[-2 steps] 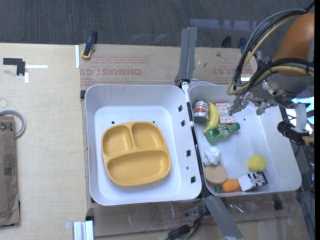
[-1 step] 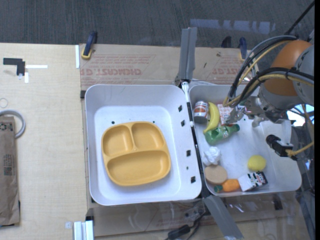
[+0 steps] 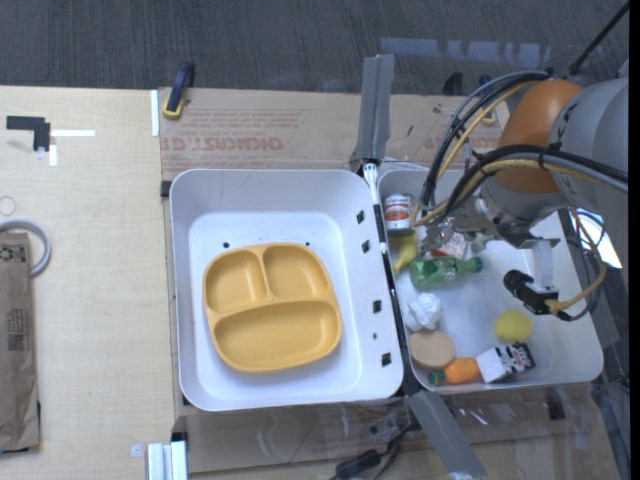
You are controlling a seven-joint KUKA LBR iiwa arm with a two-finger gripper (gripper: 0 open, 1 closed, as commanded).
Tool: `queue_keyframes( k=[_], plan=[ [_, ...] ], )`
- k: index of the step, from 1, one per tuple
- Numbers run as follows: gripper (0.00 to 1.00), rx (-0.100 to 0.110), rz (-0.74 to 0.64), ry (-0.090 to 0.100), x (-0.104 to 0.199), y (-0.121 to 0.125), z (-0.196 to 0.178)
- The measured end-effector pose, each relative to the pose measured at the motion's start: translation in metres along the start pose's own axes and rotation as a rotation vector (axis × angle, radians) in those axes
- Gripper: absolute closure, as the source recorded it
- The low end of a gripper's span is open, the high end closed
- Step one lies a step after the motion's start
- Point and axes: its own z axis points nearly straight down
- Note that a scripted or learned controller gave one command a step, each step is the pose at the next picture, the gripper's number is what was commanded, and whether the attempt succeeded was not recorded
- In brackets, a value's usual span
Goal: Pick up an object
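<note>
Pale wood bench (image 3: 90, 268), brown bag (image 3: 18, 338) cut off at left edge. Left bin (image 3: 190, 218) holds yellow divided plate (image 3: 272, 306). Right bin (image 3: 570, 353): green bottle (image 3: 445, 268), yellow ball (image 3: 514, 325), clutter. Pincer (image 3: 450, 230) buried in cables above bottle; grip state unreadable.

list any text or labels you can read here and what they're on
Red print on the cardboard sheet behind the bins: mirrored or upside down, not legible.
Label on the small can: too small to read.
Print on the brown paper bag: blurred.
Markings on the small white box: too small.
</note>
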Motion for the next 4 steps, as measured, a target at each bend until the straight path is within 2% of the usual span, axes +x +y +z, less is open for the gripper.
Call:
queue_keyframes(
  k=[1, 2, 3, 4],
  plan=[
    [0.00, 0.002, 0.216, -0.001, -0.069, -0.014, -0.019],
    [0.00, 0.004, 0.124, 0.001, -0.029, -0.045, 0.002],
    [0.00, 0.004, 0.100, 0.001, -0.078, -0.121, -0.052],
    [0.00, 0.003, -0.156, 0.002, -0.072, -0.130, -0.068]
  ],
)
